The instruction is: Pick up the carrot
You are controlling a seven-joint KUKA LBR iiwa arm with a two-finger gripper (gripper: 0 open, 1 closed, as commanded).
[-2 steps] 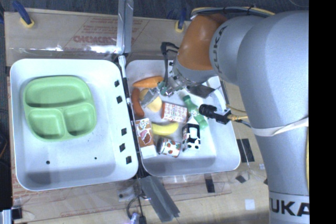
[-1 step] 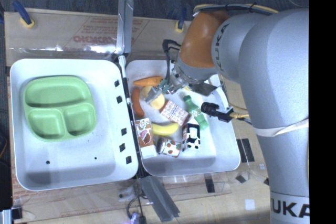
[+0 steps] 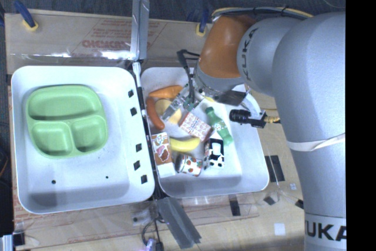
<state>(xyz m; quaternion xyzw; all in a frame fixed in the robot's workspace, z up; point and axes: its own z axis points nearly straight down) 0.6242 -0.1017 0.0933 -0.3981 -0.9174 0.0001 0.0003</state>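
The carrot [image 3: 165, 91], orange and curved, lies in the back left corner of the right bin [image 3: 252, 176]. My gripper [image 3: 183, 101] reaches down from the orange wrist band [image 3: 226, 47] and sits low over the pile, just right of the carrot's right end and close to touching it. The wrist hides the gripper's upper part, and its tip merges with the clutter beneath it. I see nothing lifted off the pile.
The right bin also holds a reddish sausage [image 3: 154, 114], a banana [image 3: 183, 143], a green bottle [image 3: 218, 126], a cow-patterned item [image 3: 215, 153] and small printed boxes [image 3: 194, 124]. In the left bin [image 3: 35, 191] rests a green divided plate [image 3: 66, 120].
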